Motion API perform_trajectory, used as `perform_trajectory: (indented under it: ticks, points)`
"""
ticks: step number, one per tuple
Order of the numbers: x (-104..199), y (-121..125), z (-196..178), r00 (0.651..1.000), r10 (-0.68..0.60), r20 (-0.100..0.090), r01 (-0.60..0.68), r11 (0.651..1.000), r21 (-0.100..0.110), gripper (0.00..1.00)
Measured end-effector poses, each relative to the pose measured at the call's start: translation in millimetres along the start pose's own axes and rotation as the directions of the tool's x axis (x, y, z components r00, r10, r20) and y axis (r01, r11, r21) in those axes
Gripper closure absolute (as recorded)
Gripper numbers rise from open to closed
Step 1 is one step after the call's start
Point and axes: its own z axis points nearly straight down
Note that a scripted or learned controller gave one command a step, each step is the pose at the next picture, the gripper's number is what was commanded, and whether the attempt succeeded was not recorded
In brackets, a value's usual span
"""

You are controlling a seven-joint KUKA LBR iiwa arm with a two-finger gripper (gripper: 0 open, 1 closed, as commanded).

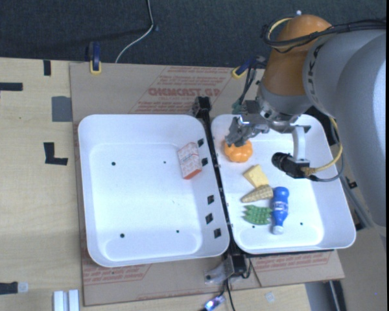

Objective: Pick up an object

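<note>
So the gripper [236, 135] was down in the right bin [324, 238], near its upper left corner, sitting right on top of the orange toy [238, 151]. Looked like a little pumpkin or orange. The fingers were dark and bunched up against the toy's top, and I honestly couldn't tell whether they were spread, closed, or had any grip on it at all.

The toy itself sat close to the divider between the two bins, just above the yellow wedge [255, 175] and the cone [258, 194]. Further down were a green piece [257, 214] and a blue bottle [279, 209].

My guess is it's hollow plastic, light and stiff, but round and smooth, so it'd want to squirt out of a pinch. Best bet would be grabbing across the widest middle, not up near the top.

The left bin [104, 238] had a small red and white box [190, 160] at its right side.
</note>
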Motion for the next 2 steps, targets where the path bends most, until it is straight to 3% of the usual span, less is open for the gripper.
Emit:
perform_trajectory:
  ticks: [1, 2]
  points:
    - [43.5, -35.2, -58.9, 1.0, 0.003, 0.001, -0.003, 1.0, 0.001, 1.0]
    - [72.1, -88.5, -79.8, 1.0, 0.006, 0.001, -0.006, 1.0, 0.007, 1.0]
